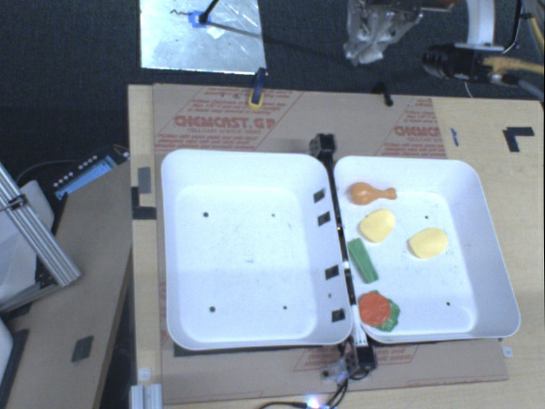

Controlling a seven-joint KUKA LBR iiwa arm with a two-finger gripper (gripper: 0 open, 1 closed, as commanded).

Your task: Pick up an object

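Your end effector (pixel 372 37) is hanging high up at the top, past the far edge of the worktop (pixel 217 118), well apart from both bins. You cannot tell how it is set. The things to pick are all lying in the right bin (pixel 490 254): an orange drumstick (pixel 370 194) near the back, two yellow lumps (pixel 376 225) (pixel 427 243) in the middle, a green stick (pixel 362 260) by the left wall, and a red and green piece (pixel 378 310) near the front. The left bin (pixel 183 228) is sitting just beside it.
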